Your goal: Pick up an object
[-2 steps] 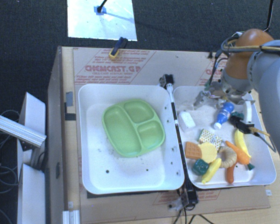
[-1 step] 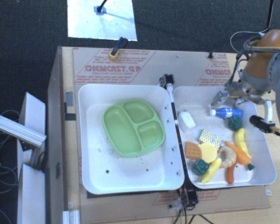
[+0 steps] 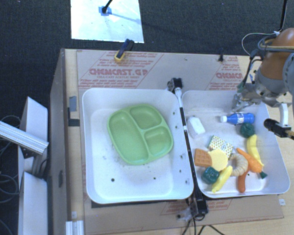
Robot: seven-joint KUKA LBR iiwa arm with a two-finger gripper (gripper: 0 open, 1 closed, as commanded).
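Toward the back of the right-hand bin [image 3: 279,180] we find the likeliest thing to pick up, a small blue and white bottle [image 3: 238,118] lying on its side, its long axis running left to right across the view with the white end on the left. We see the gripper [image 3: 242,100] just behind it, a little further from the camera and close to the bin's back wall, so the bottle lies just in front of the pincer and near it, not between its tips. We cannot tell how far open the pincer is, and we see nothing held in it. We judge that the coming move calls for a short shift toward the camera and a descent across the bottle's narrow width. The bottle looks smooth, hard and rounded. Just beside its right end sits a dark green lump [image 3: 247,129]; left of it lies a white block [image 3: 196,126]. Nearer the front, a heap of plastic toy food: a yellow banana [image 3: 253,147], an orange carrot [image 3: 250,161], a checked cracker [image 3: 220,144], a teal cube [image 3: 210,175]. The left-hand bin [image 3: 95,180] holds a pale green divided plate [image 3: 139,133], matte, with rounded corners.
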